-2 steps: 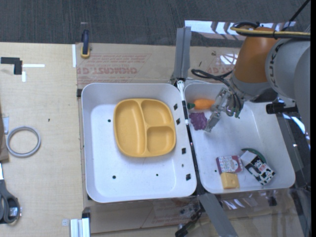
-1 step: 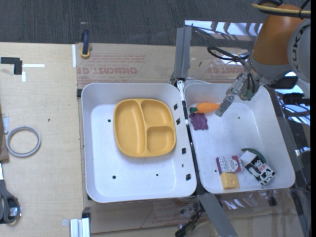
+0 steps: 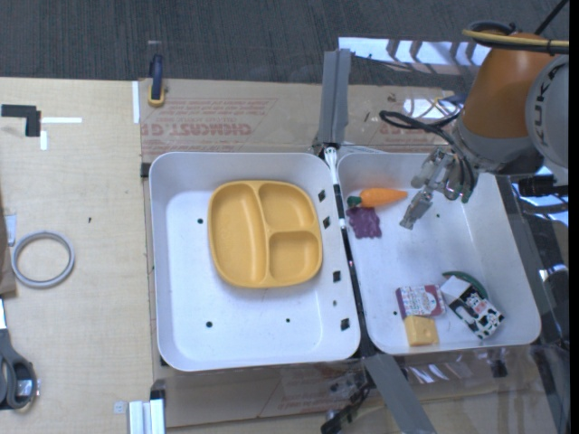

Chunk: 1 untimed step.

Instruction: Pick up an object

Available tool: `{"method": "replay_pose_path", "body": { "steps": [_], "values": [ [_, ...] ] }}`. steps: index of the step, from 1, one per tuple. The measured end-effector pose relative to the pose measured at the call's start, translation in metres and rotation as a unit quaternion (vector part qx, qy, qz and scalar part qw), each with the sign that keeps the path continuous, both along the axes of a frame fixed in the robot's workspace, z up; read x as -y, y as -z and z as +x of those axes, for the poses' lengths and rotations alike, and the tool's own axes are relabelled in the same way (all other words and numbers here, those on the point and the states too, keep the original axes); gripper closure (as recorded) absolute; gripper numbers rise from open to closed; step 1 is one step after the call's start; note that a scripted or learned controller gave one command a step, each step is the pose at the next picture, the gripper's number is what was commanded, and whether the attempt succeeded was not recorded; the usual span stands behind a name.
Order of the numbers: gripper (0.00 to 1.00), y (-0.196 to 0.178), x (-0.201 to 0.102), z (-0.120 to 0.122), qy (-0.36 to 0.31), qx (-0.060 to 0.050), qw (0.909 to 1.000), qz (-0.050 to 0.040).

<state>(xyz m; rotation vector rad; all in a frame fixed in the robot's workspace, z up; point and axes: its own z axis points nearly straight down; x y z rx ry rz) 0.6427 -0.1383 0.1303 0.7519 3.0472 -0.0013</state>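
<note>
Camera view, from above at a slant: we see two white bins side by side on the bench. The left bin holds a yellow divided plate. In the right bin we note an orange carrot near the far wall, with purple grapes just beside it, and along the near edge a small pink packet, a yellow block and a black-and-white toy with a green part. The gripper hangs over the right bin, just right of the carrot, tilted toward it; its fingers appear close together with nothing between them. We also see a grey ring on the bench at left.
</note>
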Motion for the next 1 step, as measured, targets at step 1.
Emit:
{"method": "replay_pose_path", "body": {
  "steps": [1],
  "values": [
    [0.0, 0.0369, -0.0202, 0.005, 0.079, 0.001, 0.9969, 0.0001]
  ]
}}
